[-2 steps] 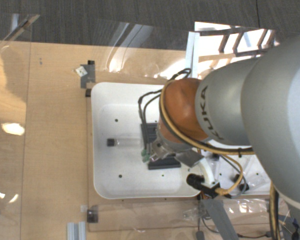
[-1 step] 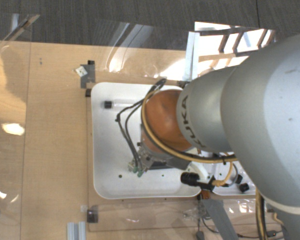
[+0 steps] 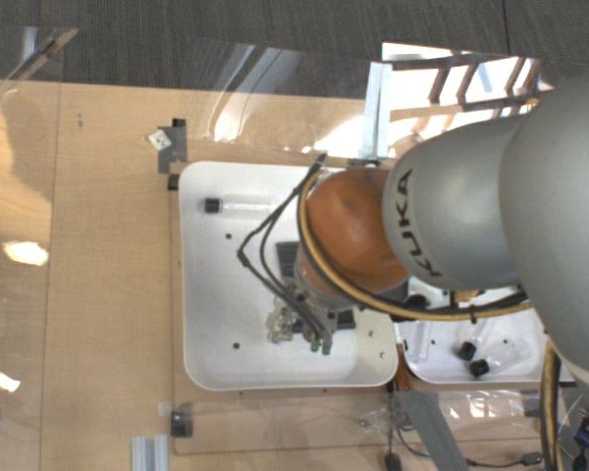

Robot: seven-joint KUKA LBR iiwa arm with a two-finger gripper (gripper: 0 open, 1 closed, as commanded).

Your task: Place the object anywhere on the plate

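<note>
Over the smooth white left bin [image 3: 206, 361], metal tool [image 3: 299, 330], rounded grey arm [image 3: 491, 204]

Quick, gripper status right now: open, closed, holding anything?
Gripper: cannot be told; it hangs low over the left bin, seen from above under the arm's wrist.

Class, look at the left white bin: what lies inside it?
Inside the left bin: a small dark object near its far corner, and the gripper lowered in. The arm covers its right part.

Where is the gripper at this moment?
In the camera view the gripper hangs low over the left white bin, toward its near right part, just below the arm's orange band.
</note>
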